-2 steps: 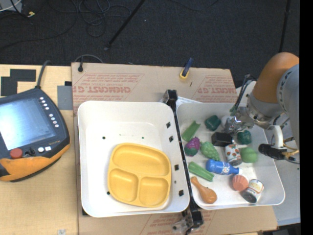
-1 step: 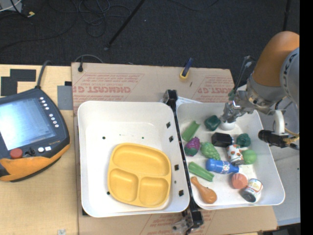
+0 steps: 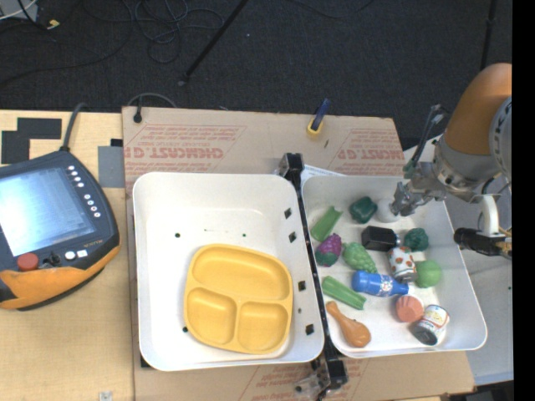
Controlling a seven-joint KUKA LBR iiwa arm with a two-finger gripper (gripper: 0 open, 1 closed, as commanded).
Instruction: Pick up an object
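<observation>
The right bin (image 3: 468, 307) holds several toy foods and small items. Among them are a dark green piece (image 3: 363, 209), a black block (image 3: 379, 238), a purple grape bunch (image 3: 331, 247), a blue bottle (image 3: 378, 284), a light green ball (image 3: 428, 273) and an orange gourd (image 3: 349, 325). My gripper (image 3: 404, 200) hangs over the bin's far part, just right of the dark green piece and above the black block. Nothing is visibly held in it. The grey arm with its orange band (image 3: 485, 107) comes in from the right.
The left bin (image 3: 167, 207) holds a yellow compartment tray (image 3: 239, 298). A teach pendant (image 3: 50, 224) lies at the far left. Cardboard (image 3: 217, 144) lies under the bins, with a blue and yellow clamp (image 3: 317, 122) at its far edge. Cables run across the dark floor behind.
</observation>
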